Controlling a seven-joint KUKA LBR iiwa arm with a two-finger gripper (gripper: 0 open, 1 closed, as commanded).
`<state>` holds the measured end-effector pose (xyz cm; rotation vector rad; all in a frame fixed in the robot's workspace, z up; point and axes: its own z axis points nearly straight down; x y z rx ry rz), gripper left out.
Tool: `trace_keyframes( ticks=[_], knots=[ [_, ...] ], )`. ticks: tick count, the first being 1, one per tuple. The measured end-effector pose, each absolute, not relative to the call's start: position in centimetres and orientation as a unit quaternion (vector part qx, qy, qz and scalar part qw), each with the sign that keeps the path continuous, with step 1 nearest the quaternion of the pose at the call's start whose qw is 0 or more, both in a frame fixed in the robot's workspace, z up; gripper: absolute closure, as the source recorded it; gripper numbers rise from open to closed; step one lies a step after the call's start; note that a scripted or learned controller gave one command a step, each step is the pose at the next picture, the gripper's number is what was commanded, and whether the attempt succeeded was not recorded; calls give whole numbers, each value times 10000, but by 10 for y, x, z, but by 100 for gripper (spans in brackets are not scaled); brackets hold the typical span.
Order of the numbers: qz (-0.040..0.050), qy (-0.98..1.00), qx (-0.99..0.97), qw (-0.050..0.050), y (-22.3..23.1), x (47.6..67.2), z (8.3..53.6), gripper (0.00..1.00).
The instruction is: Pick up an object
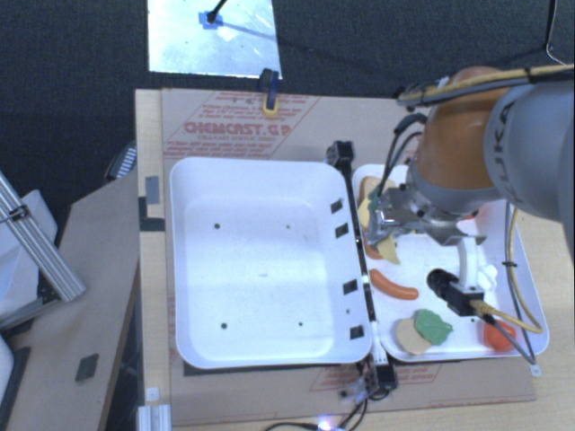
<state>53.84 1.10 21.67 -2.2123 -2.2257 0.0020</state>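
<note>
Writing: "CHEMCAST GP" on the tabletop point(235, 127), at 12 o'clock from the left bin point(260, 259).
My fingers point(382, 227): state unclear, over the right bin point(526, 281).

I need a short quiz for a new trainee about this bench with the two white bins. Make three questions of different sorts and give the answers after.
1. True or false: the red sausage-shaped toy lies in the left white bin.
2. Multiple choice: the green lumpy toy rests on A) a tan round disc, B) the brown cardboard sheet, C) the sausage.
3. Fill in: the grey arm's end effector hangs over the ____ bin.

Key: 1 false; 2 A; 3 right.
</note>
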Motion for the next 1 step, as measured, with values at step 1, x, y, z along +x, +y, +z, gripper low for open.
trace_keyframes(
  ticks=[1],
  knots=[
    [-88,-7099,-7042,-56,49,516,410,100]
  ],
)
